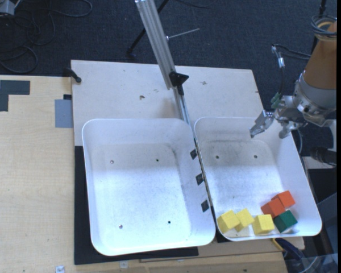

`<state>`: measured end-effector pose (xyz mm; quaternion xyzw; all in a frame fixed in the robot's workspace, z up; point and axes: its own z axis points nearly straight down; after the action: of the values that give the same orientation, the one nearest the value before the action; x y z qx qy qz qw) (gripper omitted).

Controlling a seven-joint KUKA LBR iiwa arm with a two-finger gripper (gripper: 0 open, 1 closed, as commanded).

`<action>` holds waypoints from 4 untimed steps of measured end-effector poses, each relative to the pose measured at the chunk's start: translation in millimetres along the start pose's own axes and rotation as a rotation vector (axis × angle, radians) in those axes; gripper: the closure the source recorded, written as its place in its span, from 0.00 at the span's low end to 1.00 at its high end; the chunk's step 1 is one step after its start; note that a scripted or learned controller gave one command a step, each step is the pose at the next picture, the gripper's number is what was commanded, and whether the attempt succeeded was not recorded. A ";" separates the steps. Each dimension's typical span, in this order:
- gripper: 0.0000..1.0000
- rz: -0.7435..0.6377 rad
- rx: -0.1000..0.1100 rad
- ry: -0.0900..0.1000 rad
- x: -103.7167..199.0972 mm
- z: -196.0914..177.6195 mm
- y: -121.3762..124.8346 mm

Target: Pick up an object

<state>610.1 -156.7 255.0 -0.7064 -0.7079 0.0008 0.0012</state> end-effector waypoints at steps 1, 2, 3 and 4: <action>0.00 -0.002 0.004 0.000 -9.8 155.8 55.1; 0.00 -0.002 -0.007 0.000 18.9 63.2 21.7; 0.00 -0.003 0.000 -0.001 11.7 167.6 45.6; 0.00 0.004 -0.002 -0.002 -21.7 163.9 45.6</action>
<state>655.3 -178.2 91.0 -0.7078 -0.7065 0.0008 -0.0004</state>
